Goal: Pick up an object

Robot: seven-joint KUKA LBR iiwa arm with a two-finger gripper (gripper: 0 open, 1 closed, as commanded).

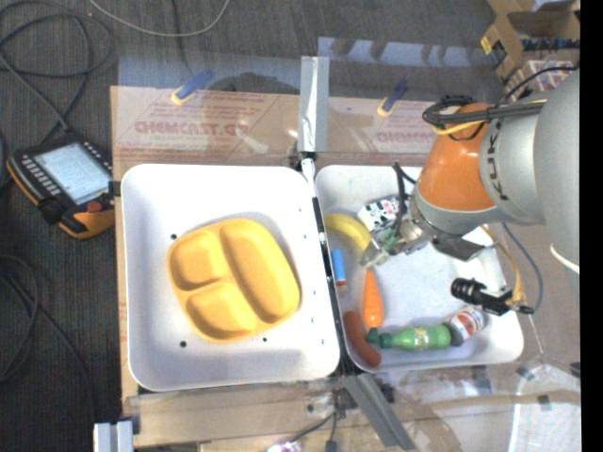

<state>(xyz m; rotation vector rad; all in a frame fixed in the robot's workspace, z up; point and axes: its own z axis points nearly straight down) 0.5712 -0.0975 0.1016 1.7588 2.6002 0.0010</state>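
My gripper [388,241] hangs low over the left part of the right bin [504,347], under the orange wrist band. A yellow banana [347,231] lies just left of it, near the bin's left wall. An orange carrot [372,298] lies right below the gripper, pointing toward it. A green bottle [421,337] with a red and white cap end lies along the bin's front. A brown sausage [359,338] sits at the front left corner. A blue marker [339,268] rests against the left wall. A white patterned piece [382,210] shows partly behind the gripper.
The left bin [151,347] holds a yellow three-compartment tray [234,277]. A black cable connector [476,292] hangs over the right bin's right side. The arm's grey body covers the right bin's far right corner. A teach pendant [64,182] lies left of the bench.
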